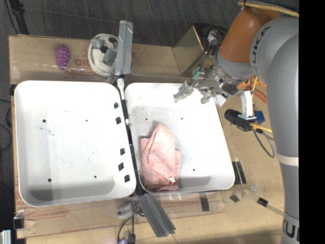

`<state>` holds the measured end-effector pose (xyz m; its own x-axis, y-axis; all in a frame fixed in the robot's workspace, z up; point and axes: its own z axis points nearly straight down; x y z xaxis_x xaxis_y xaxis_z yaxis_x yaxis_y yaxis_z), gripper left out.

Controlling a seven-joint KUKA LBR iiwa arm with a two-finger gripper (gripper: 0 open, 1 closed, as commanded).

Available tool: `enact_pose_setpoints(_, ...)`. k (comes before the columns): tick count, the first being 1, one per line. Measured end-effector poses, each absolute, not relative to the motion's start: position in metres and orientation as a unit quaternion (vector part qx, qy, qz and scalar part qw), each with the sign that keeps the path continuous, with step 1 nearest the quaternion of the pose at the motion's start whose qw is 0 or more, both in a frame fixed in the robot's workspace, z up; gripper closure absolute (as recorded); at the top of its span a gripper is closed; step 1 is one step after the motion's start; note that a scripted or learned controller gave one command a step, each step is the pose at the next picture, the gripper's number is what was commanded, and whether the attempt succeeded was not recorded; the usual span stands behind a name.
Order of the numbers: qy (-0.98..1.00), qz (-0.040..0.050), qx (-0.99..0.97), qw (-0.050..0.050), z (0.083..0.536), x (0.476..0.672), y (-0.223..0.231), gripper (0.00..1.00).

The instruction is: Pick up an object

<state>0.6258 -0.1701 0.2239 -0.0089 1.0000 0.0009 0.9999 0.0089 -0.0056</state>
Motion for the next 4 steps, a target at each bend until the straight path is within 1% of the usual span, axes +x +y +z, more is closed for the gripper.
enact_pose_setpoints(1,-0.750,0.0012,-0.661,0.001,0.092,0.591,-0.142,0.00)
enact_pose_setpoints(2,-0.752,0.0018,-0.660,0.002,0.102,0.591,-0.142,1.00)
enact_pose_setpoints(3,-0.803,0.0001,-0.596,0.000,0.201,0.605,-0.090,1.00)
enact_pose_setpoints(4,-0.803,0.0003,-0.596,0.000,0.201,0.605,-0.090,0.00)
